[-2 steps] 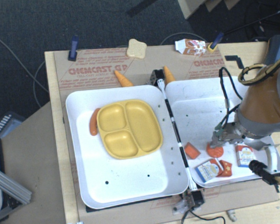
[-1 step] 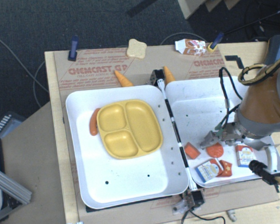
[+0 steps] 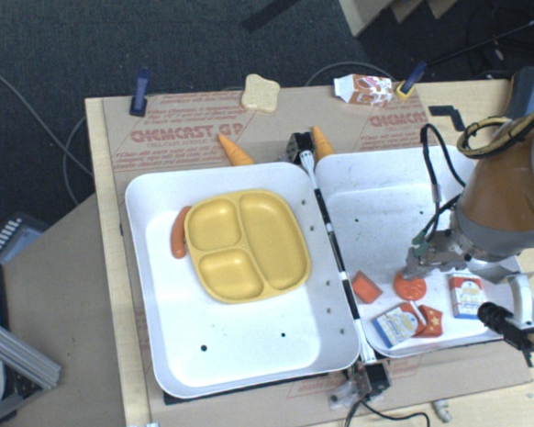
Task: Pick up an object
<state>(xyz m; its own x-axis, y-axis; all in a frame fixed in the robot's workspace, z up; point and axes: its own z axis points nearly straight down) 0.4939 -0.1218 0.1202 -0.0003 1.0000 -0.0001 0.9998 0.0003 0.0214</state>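
A small round red object, possibly a toy tomato (image 3: 410,288), lies in the right white bin (image 3: 376,190), toward its near side. The gripper (image 3: 424,262) sits directly over it, low and touching or nearly touching its top; whether it is spread or closed cannot be told from this angle. The grey arm (image 3: 504,189) with its orange band comes in from the right, trailing black cables.

Just left of the red object is a small orange-red wedge (image 3: 366,289). Near it, at the bin's near edge, lie a small printed carton (image 3: 397,323) and a red star-like piece (image 3: 431,320). To the right is another small carton (image 3: 466,295) with red and white print.

The left white bin (image 3: 163,290) holds a yellow divided tray (image 3: 246,245) with three compartments, and a red sausage-shaped toy (image 3: 177,233) touching the tray's left edge.

Both bins rest on a cardboard-covered bench (image 3: 186,122) printed with red lettering. On the far part of the bench lie a slice of toy bread (image 3: 260,92), two orange carrot-like pieces (image 3: 235,151) (image 3: 322,143), a blue clip (image 3: 139,92) and a small milk-type carton (image 3: 365,88). Dark carpet (image 3: 35,70) surrounds the bench, with a grey cable curving across it at far left.
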